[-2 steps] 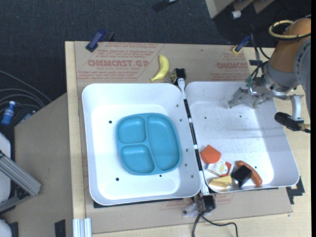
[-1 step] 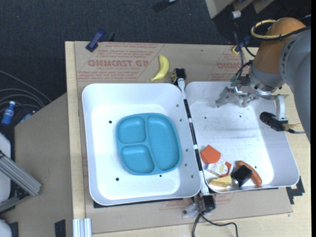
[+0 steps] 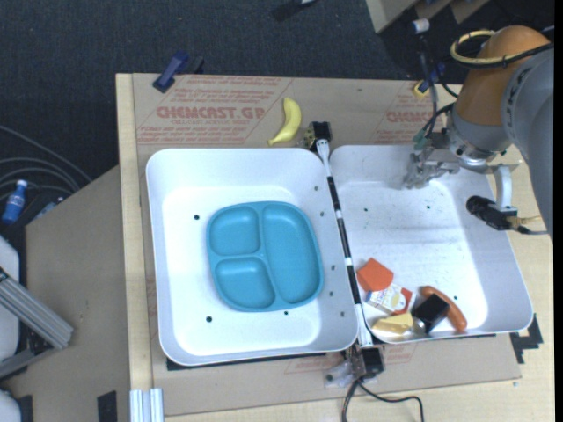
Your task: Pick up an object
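Observation:
My gripper [image 3: 420, 170] hangs over the far right part of the right bin [image 3: 493, 262], well away from the objects. These lie bunched at the bin's near edge: an orange wedge [image 3: 376, 275], a small white and red carton [image 3: 389, 299], a pale yellow piece [image 3: 393, 325], a black block [image 3: 430, 312] and an orange-red sausage-shaped piece [image 3: 450, 309]. Nothing shows in the gripper.
The left bin [image 3: 176, 183] holds a blue divided plate [image 3: 264, 255]. A yellow banana [image 3: 288, 121] lies on the bench behind the bins, and a blue clip [image 3: 170, 71] sits at the bench's far left corner. A black rail [image 3: 339, 227] divides the bins.

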`<state>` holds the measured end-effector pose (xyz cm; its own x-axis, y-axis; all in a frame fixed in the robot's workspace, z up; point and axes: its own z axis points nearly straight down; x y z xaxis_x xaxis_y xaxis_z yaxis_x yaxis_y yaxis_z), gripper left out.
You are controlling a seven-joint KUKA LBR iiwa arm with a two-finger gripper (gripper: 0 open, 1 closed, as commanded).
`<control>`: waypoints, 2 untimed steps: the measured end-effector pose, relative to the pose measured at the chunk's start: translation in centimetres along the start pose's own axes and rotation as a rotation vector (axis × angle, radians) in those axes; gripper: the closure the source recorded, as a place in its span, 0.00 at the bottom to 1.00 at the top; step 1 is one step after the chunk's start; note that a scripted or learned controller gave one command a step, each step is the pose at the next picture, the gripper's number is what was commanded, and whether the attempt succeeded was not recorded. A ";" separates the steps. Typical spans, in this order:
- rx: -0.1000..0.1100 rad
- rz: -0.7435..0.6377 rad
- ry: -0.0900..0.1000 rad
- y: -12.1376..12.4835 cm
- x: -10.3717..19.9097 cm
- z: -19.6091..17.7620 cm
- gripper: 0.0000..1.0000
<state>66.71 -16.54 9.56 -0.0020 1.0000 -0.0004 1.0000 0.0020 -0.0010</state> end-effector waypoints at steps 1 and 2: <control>0.001 0.000 0.000 0.0 0.0 0.0 0.00; -0.002 -0.001 -0.001 0.1 0.0 -1.0 1.00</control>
<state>66.77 -16.53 10.60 -0.0030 1.0000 -0.0015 1.0000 0.0030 0.0007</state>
